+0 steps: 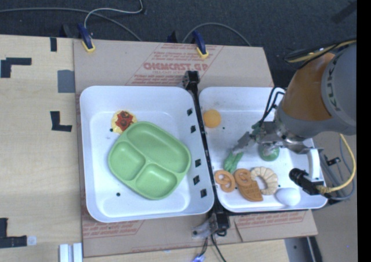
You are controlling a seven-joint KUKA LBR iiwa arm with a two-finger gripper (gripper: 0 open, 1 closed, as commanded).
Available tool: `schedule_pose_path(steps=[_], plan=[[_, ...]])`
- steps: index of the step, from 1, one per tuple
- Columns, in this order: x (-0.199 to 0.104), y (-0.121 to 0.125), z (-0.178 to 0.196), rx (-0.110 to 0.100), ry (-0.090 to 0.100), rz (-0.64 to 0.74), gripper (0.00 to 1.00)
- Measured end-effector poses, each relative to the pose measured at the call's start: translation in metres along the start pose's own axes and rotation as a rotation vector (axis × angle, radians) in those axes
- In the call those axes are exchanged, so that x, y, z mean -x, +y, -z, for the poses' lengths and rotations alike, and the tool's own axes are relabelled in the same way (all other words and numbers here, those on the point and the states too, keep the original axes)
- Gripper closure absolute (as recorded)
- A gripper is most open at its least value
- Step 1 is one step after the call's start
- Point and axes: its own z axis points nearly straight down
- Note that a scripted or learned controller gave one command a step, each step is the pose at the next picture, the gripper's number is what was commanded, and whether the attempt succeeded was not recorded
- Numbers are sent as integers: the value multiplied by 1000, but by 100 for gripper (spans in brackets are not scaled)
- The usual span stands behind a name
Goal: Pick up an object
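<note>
My gripper (pixel 246 141) hangs low over the middle of the right bin (pixel 243 97), and I cannot tell how it is set. Just beside its tip lies a green toy piece (pixel 233 161), near the bin's left wall. Along the near edge sit a pretzel (pixel 224 180), a brown pastry piece (pixel 247 185) touching a curled shrimp (pixel 266 176), and a white egg (pixel 287 196) in the near right corner. An orange ball (pixel 212 119) rests by the far left wall. In the left bin (pixel 95 139), a green divided plate (pixel 149 159) fills the centre, with a small yellow-and-red food toy (pixel 123 120) at its far left rim.
</note>
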Motion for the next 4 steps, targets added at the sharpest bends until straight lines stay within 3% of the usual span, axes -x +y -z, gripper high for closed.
schedule_pose_path(steps=[1, 2, 3, 4], plan=[[-15, 3, -59, 3, -1, -2, 0], [-23, 69, -58, 8, -3, 0, 0], [-14, 6, -58, 6, -3, -2, 0], [-26, 48, -58, 8, -3, 0, 0]])
